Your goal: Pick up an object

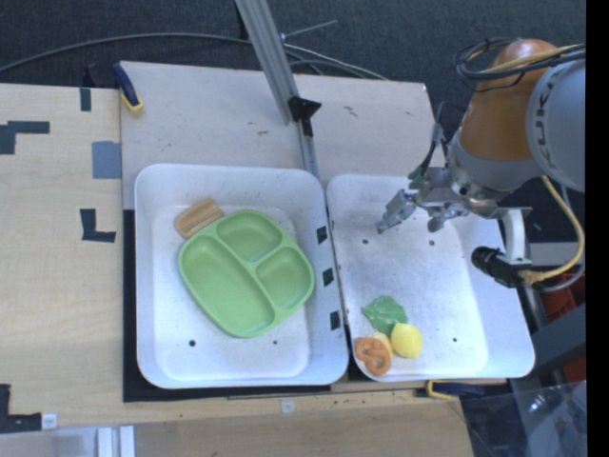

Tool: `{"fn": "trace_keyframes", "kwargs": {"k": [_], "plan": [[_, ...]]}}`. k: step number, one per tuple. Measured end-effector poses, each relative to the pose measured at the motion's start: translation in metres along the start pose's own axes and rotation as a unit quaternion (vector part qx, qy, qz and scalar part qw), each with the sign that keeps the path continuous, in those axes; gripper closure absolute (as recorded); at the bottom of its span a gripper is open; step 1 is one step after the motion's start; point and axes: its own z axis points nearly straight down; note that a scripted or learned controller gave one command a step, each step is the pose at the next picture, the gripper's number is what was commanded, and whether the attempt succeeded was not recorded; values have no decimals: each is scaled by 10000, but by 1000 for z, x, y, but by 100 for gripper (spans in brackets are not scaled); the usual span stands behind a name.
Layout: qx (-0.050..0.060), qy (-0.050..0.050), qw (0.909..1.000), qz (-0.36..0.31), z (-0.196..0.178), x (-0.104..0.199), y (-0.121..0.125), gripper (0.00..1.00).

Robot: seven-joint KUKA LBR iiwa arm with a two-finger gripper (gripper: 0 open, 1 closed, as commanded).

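Risk of a missed or double grab: yellow lemon (pixel 407 340), green leafy piece (pixel 383 310) and orange pretzel-shaped piece (pixel 373 353) crowded together, touching, hard against the near edge of the right bin (pixel 495 350), with little room for fingers between them or beside the wall. Gripper (pixel 416 213) spread apart, clamped on nothing, hanging over the bin's far half. Cluster well apart from it, toward the near edge. Left bin (pixel 152 284) carrying a green divided tray (pixel 245 271) and a tan block (pixel 197 216)
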Motion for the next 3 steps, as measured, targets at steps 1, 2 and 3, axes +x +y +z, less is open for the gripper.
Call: {"fn": "trace_keyframes", "kwargs": {"k": [1, 2, 3], "plan": [[-2, 0, 10000, 0, 0, 0, 0, 0], [22, -7, 10000, 10, 51, -9, -5, 0], [33, -2, 10000, 8, 115, -12, -6, 0]]}}
